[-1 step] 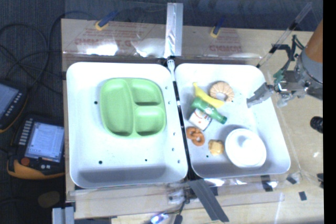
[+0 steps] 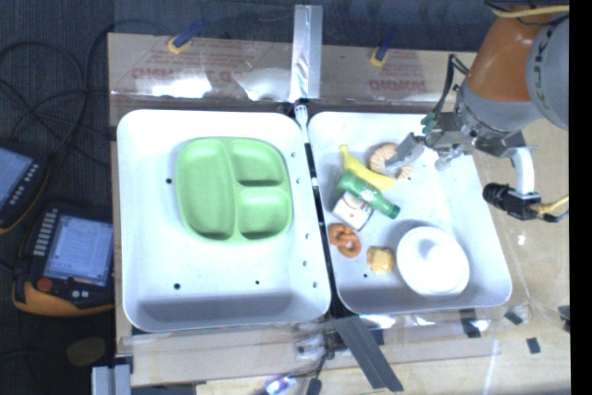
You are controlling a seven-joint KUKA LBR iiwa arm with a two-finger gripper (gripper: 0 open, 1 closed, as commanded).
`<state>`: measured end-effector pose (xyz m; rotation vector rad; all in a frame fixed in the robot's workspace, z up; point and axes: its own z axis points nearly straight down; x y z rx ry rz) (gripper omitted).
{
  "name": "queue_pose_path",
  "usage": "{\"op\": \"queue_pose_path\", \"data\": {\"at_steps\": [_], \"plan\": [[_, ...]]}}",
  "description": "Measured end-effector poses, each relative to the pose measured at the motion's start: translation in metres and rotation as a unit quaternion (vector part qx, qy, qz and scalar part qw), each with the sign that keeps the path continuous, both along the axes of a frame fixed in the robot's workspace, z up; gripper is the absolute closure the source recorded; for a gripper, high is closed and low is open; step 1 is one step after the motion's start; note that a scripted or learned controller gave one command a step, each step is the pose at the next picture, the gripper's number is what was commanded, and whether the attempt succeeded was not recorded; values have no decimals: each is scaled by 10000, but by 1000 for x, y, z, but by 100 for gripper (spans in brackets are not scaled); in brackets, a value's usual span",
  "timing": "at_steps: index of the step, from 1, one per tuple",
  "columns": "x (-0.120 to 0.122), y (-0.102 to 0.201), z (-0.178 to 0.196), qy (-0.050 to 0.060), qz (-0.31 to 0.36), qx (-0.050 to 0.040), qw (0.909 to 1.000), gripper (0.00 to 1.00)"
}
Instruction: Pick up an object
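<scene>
Grey arm [image 2: 555, 79] with broad orange band above wrist, black cap at its 12 o'clock end. Metallic gripper [image 2: 421, 146] at 9 o'clock tip; black cable looped beside wrist.

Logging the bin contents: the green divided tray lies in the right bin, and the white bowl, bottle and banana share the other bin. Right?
Not quite. The camera view shows the green divided tray in the left bin; the white bowl, bottle and banana share the right bin.
</scene>
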<state>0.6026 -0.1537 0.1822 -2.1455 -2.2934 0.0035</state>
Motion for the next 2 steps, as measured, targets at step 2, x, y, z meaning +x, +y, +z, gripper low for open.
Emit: {"op": "queue_pose_path", "data": {"at_steps": [2], "plan": [[17,13,-93,-56,900,-21,9959,0]]}}
